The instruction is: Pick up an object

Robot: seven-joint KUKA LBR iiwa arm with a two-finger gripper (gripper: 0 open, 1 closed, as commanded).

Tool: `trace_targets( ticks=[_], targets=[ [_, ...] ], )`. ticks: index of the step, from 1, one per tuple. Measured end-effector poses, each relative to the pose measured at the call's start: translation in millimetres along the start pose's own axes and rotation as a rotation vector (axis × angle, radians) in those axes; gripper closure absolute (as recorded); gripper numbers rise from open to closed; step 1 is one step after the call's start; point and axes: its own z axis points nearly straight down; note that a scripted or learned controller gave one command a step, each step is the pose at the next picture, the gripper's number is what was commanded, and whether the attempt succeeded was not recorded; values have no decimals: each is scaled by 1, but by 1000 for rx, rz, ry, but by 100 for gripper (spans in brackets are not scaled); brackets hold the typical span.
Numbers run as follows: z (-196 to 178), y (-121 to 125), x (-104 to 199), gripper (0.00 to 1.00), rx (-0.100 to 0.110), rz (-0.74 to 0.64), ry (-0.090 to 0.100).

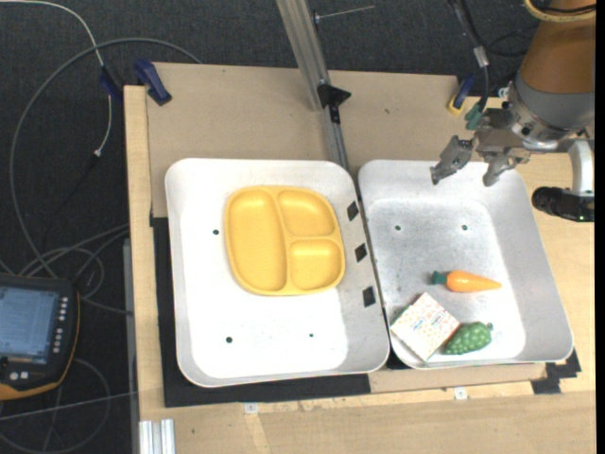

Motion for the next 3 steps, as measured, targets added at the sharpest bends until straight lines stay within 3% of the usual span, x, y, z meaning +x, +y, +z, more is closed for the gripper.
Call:
trace_targets(
  ticks=[1,3],
  targets=[
    [0,0,0,0,0,0,0],
    [109,3,3,0,4,0,0]
  ],
)
